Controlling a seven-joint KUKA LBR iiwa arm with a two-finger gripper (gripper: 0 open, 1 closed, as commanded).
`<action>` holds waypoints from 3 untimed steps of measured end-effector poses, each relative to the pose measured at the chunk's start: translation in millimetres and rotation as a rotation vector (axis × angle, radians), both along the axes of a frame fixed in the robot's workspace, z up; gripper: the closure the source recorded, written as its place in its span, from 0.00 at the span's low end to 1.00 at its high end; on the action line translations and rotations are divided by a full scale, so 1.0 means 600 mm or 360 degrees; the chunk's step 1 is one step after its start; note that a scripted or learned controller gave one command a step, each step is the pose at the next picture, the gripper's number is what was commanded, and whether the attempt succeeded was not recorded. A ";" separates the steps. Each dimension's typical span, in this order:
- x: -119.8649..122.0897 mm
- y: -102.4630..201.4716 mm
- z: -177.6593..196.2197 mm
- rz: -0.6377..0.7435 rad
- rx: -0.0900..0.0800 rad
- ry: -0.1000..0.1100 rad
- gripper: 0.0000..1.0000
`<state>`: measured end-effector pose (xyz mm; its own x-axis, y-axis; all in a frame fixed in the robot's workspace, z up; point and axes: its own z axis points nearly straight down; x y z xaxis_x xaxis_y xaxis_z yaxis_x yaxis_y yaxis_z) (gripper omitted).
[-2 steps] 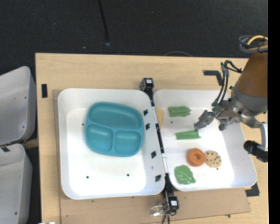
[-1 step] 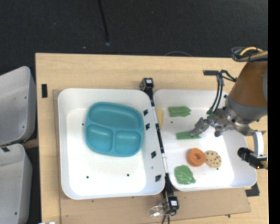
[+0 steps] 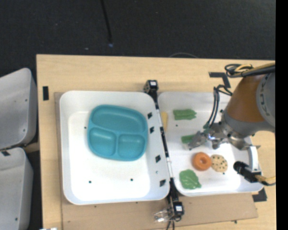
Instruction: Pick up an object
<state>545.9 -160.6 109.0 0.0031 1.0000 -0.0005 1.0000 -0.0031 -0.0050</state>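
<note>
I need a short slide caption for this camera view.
KUKA arm's gripper low in the right bin among green pieces and an orange ring; teal tray in left bin.

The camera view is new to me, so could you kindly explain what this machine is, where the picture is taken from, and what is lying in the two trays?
This is a single picture from a camera fixed above a wooden bench, looking down at a slant. The grey and orange shape at the right is a robot arm; its gripper is low over the right bin. I cannot tell whether it holds anything.

The left bin holds a teal divided plate. The right bin holds small toy-like pieces: a green piece near the top, another green piece right beside the gripper, an orange ring, a speckled cookie-like disc touching the ring, and a green leafy piece at the bottom.

Its job is to pick up one object.
</note>
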 end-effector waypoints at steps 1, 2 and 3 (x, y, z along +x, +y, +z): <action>0.000 -0.002 -0.014 -0.0005 -0.0001 -0.0006 0.00; 0.001 -0.003 0.004 -0.0015 0.0000 -0.0012 1.00; 0.002 -0.008 0.111 -0.0003 -0.0003 -0.0018 1.00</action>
